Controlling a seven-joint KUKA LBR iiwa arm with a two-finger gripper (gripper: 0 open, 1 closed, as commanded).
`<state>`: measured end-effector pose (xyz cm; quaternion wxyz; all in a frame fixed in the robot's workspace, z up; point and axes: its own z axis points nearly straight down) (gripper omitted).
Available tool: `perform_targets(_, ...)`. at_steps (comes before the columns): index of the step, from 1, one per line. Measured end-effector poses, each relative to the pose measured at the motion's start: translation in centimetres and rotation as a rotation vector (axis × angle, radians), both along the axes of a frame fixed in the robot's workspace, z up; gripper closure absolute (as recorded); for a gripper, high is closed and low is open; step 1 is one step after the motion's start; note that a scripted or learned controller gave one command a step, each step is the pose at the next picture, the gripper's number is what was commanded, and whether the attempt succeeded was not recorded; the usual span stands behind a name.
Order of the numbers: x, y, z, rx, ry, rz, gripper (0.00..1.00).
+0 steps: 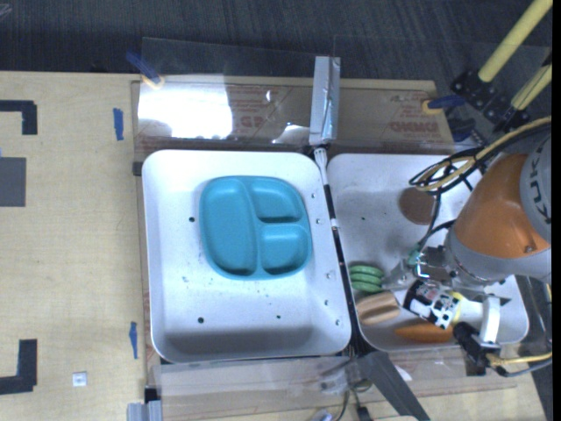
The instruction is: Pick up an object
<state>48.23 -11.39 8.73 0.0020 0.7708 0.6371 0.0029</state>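
my gripper [412, 281] is low in the right bin [368, 191], down among the pile at its near end, and from this slanted view i cannot tell how it is set or whether it has anything; the wrist and the orange band [495, 217] of the arm cover most of it. i'd judge it is there because that corner is where the pickable things have gathered.

just beside it lies a green ribbed object [366, 276], close to the wall between the bins. touching or nearly touching that, a little nearer the front, is a tan, rounded block [379, 308], and along the front wall lies an orange, carrot-like piece [421, 330]. a brown round object [417, 203] sits apart toward the far side of the same bin. which of the clustered ones i am going for, i cannot say; the green one and the tan one are both near enough.

the left bin [166, 235] holds a blue divided plate [256, 226], flat and roughly central, well apart from the arm. it lies too flat and wide for an easy pinch, i think, so the small cluttered pieces make the better target. crowding is the risk: closing on one may shove its neighbour.
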Motion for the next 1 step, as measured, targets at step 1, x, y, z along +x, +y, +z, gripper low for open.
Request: perform_targets(1, 0.21, -0.13, 0.88, -0.002, -0.004, -0.002, 1.00)
